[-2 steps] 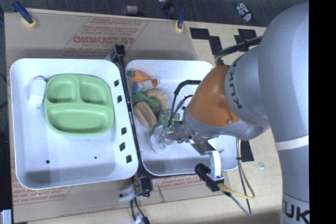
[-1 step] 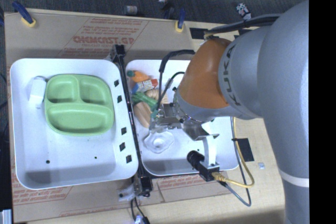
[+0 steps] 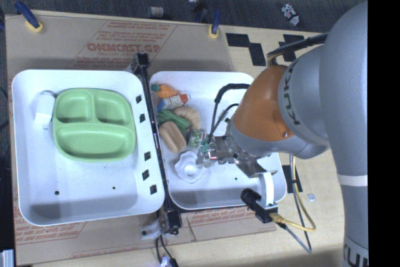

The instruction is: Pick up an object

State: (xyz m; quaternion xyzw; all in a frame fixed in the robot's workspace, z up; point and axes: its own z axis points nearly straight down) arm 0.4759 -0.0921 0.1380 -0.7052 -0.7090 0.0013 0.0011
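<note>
The right bin [image 3: 212, 199] holds a small pile: an orange and white item [image 3: 170, 93] at the top, a green piece [image 3: 170, 117], a tan bread-like object [image 3: 172, 135] beside a lighter tan one [image 3: 189, 114], and a clear plastic cup [image 3: 188, 168] lower down. My gripper [image 3: 203, 151] reaches in from the right, low over the pile. It sits just right of the bread-like object and directly above the clear cup. Its tips are buried among the items.
The left bin [image 3: 37, 197] carries a green divided tray [image 3: 94, 123] and a small white object [image 3: 44, 107] at its left edge. A black divider [image 3: 149, 134] runs between the bins. The arm's orange wrist [image 3: 265, 110] covers the right bin's right half.
</note>
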